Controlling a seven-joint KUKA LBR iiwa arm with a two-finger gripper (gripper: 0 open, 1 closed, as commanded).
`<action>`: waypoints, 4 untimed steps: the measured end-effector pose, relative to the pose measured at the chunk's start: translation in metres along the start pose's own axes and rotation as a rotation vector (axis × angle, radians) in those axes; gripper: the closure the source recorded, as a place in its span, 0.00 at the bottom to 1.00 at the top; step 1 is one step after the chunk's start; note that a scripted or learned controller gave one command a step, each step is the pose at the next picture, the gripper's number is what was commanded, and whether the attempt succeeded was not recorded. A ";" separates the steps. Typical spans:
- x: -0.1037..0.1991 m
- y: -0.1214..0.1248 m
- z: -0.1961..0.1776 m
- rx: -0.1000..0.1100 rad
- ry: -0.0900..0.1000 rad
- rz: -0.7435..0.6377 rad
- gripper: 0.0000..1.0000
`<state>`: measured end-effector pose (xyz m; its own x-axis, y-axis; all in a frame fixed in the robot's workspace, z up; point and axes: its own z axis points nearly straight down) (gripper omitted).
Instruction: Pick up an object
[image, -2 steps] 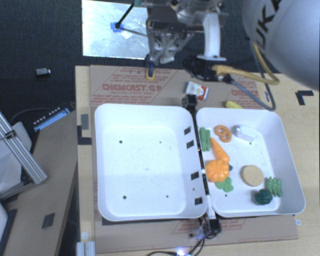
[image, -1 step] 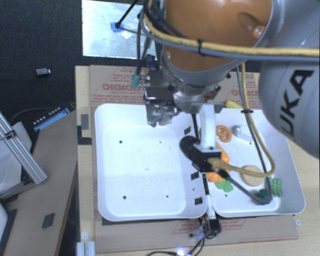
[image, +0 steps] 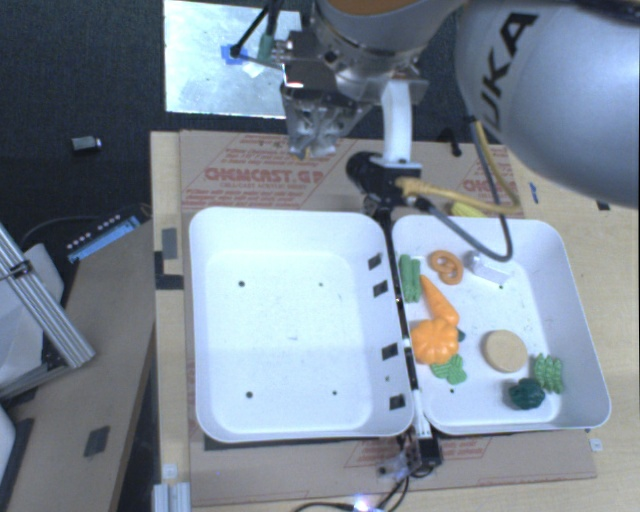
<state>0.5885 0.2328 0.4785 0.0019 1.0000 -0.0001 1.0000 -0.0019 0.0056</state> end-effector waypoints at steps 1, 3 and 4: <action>0.000 0.083 -0.059 -0.006 0.002 -0.002 1.00; 0.002 -0.107 -0.059 0.007 0.003 -0.012 1.00; 0.000 -0.031 -0.055 0.004 -0.001 0.000 1.00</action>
<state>0.5570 0.2331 0.5336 0.0014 1.0000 -0.0007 1.0000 -0.0014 0.0013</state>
